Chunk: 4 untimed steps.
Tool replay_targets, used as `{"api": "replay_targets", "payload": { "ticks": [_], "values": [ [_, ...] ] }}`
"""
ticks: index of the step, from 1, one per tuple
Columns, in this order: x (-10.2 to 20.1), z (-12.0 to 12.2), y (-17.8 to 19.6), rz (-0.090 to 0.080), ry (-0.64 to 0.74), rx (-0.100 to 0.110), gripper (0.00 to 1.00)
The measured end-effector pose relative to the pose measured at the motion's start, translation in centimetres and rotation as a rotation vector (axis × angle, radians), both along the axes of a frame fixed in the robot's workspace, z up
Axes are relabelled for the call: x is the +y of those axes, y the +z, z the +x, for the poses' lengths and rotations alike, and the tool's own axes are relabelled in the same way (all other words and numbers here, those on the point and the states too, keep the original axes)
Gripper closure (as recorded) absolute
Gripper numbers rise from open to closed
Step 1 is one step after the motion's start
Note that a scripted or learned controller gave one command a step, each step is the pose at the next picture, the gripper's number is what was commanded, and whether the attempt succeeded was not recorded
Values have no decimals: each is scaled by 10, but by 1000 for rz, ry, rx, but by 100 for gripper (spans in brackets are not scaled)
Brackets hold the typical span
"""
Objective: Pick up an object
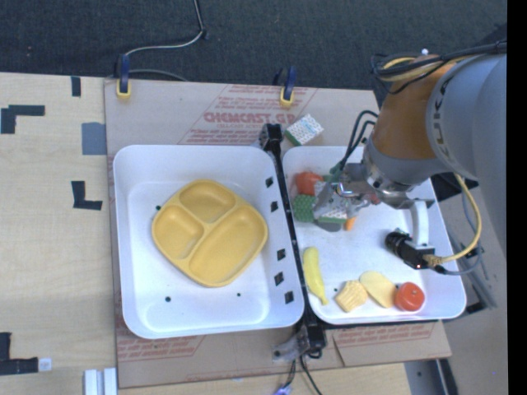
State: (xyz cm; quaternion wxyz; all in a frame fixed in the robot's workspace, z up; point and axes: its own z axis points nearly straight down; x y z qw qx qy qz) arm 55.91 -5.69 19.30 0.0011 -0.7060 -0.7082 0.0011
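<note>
Toy cluster [317, 200] beside the bin divider [284, 220]: my claw [333, 200] above it, grip state unclear; crowding may spoil the grasp.

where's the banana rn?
The banana lies in the right bin, along its left wall toward the front, just left of the corn piece.

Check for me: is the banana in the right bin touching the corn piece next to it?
Apart. The camera view shows a strip of white bin floor between the banana, lying along the divider, and the corn piece to its right.
</note>
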Motion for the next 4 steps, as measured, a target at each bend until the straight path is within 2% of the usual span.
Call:
{"api": "replay_targets", "payload": {
  "ticks": [4],
  "values": [
    [1,0,37,0,4,5,100]
  ]
}}
